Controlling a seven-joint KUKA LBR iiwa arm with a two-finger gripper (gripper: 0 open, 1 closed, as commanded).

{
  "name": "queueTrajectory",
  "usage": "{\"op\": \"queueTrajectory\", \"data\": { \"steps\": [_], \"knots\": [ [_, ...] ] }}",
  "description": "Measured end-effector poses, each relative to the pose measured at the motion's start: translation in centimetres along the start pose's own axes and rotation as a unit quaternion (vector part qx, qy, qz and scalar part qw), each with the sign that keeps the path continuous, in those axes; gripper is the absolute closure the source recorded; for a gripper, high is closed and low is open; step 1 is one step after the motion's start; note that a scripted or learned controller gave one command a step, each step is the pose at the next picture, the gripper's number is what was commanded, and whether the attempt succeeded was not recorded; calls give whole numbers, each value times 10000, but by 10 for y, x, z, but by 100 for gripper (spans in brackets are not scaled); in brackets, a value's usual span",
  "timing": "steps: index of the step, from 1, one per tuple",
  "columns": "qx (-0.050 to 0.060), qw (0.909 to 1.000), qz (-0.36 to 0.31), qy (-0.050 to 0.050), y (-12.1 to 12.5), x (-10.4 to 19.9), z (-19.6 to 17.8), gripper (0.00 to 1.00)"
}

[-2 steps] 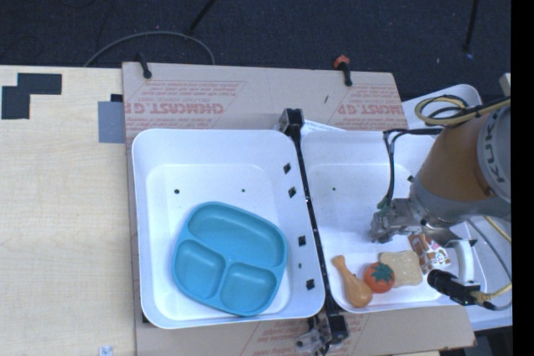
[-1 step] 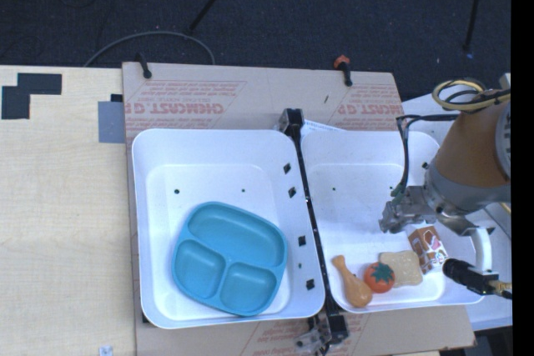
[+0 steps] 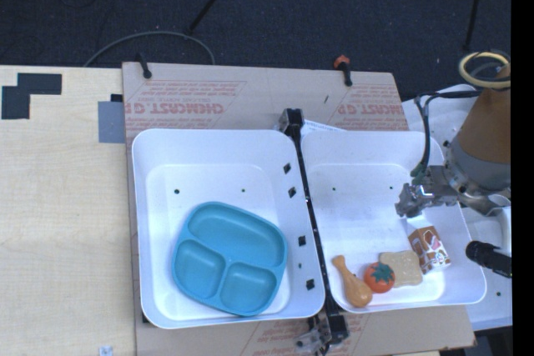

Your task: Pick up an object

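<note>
Camera view: we look down on two white bins side by side. The left bin (image 3: 154,179) holds a blue divided plate (image 3: 229,256) lying flat. The right bin (image 3: 367,179) holds the likely pick targets, clustered along its near edge: a tan drumstick-shaped toy (image 3: 353,282), a small orange-red tomato-like toy (image 3: 380,278), a beige slice like toast (image 3: 402,267) and a small brown-and-white packet (image 3: 430,248).

The gripper (image 3: 410,203) hangs over the right side of the right bin, just above and beside the packet, apart from it. We see nothing between its fingers, and at this slant we cannot tell how wide the claw stands.

We judge the packet the nearest candidate. It looks light and flat, probably a stiff little carton or a glossy wrapper, so it may slip or tip under the pads; we would take it across its short side, near the middle. Its long axis runs diagonally, from upper left toward lower right, so the fingers should close across that line.

The drumstick toy looks like hard, smooth plastic, light and not fragile. Its long axis also runs diagonally, narrow end toward upper left, bulb toward lower right; the bulb sits just beside the tomato toy, so the narrow shaft offers the freer hold. The tomato toy is round and could roll out of a pinch. The toast slice lies flat and touches the tomato toy, leaving little edge to catch.
</note>
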State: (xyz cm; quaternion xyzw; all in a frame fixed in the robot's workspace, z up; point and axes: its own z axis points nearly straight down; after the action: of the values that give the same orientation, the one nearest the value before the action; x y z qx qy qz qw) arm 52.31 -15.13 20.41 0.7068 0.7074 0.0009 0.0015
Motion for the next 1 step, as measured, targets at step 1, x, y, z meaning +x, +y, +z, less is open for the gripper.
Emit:
{"op": "queueTrajectory", "data": {
  "steps": [1],
  "knots": [
    [-3,10000,-2,-1,-3,-1,-63,100]
  ]
}}
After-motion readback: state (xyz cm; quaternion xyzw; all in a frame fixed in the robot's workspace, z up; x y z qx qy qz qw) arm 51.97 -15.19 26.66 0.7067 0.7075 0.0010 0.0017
